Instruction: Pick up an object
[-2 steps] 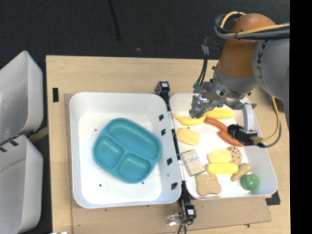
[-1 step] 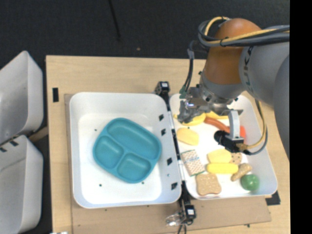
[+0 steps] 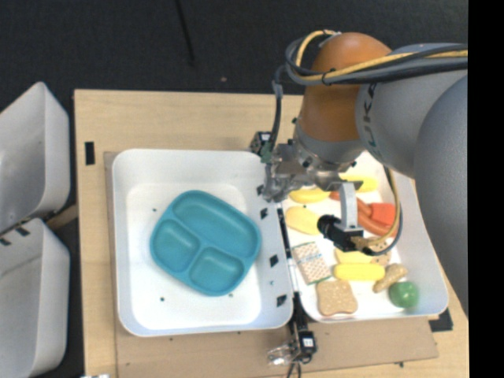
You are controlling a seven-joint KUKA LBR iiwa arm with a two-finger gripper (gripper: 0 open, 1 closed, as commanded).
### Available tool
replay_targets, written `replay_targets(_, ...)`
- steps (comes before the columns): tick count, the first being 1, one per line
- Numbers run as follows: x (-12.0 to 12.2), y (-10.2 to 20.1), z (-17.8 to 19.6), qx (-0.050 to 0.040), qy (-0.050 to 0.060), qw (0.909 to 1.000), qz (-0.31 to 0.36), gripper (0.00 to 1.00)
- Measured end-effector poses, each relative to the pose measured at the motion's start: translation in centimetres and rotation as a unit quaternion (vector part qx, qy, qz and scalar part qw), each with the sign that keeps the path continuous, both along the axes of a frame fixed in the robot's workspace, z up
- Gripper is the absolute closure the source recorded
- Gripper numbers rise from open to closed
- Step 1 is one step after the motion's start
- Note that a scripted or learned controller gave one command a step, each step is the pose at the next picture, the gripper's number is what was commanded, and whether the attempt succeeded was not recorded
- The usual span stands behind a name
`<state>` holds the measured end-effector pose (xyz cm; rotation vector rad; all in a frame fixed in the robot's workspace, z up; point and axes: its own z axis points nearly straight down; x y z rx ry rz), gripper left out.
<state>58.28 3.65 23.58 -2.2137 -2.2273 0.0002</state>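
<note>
The arm reaches in from the right, and its gripper (image 3: 277,181) hangs over the left edge of the right bin (image 3: 429,290), by the wall between the two bins. Below it in the right bin lie several toy foods: a yellow banana-like piece (image 3: 309,196), a pale yellow piece (image 3: 302,220), an orange-red piece (image 3: 379,215), a yellow block (image 3: 358,272), a checked cracker (image 3: 311,262), a tan toast slice (image 3: 337,297) and a green ball (image 3: 404,294). Nothing shows between the gripper's fingers.
The left bin (image 3: 130,298) holds a blue divided plate (image 3: 205,242) lying flat in its middle. Cables loop over the arm's orange wrist band (image 3: 344,81). White seat-like shapes (image 3: 27,156) stand left of the bench. A small metal clip (image 3: 287,351) sits at the bench's front edge.
</note>
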Motion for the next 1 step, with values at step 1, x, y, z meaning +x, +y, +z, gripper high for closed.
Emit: replay_targets(1, -1.20, 4.26, -0.07, 0.0002, 0.000, 1.0000, 0.000, 1.00)
